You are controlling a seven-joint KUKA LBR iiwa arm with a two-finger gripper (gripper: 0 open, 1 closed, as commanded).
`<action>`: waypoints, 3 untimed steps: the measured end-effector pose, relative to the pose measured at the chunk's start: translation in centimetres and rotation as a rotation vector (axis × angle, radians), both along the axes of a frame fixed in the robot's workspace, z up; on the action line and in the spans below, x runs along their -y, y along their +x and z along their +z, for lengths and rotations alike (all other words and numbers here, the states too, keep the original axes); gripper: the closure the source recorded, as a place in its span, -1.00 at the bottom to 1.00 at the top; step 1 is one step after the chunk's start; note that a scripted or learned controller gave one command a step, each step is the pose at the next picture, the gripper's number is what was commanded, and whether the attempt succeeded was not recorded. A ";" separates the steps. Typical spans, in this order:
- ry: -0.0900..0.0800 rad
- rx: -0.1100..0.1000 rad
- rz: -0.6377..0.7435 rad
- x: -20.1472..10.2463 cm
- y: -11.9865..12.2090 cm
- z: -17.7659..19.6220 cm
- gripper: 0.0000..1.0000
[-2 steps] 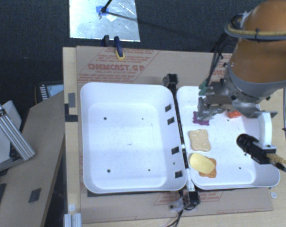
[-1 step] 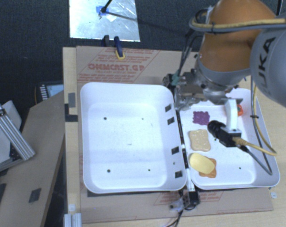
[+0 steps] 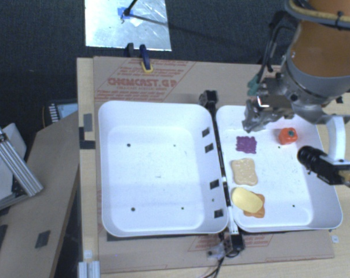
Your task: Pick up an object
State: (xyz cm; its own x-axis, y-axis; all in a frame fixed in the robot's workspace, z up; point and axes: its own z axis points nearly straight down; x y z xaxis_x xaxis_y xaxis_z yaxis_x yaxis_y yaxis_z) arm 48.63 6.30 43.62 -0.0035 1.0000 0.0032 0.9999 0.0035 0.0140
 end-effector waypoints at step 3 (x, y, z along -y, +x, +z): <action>0.001 -0.007 0.006 -6.3 0.0 8.1 1.00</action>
State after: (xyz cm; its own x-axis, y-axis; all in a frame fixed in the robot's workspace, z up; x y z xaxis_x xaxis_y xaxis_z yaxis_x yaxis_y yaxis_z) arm 48.58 12.58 51.72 -0.0097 0.9999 0.0038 0.9999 0.0097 0.0067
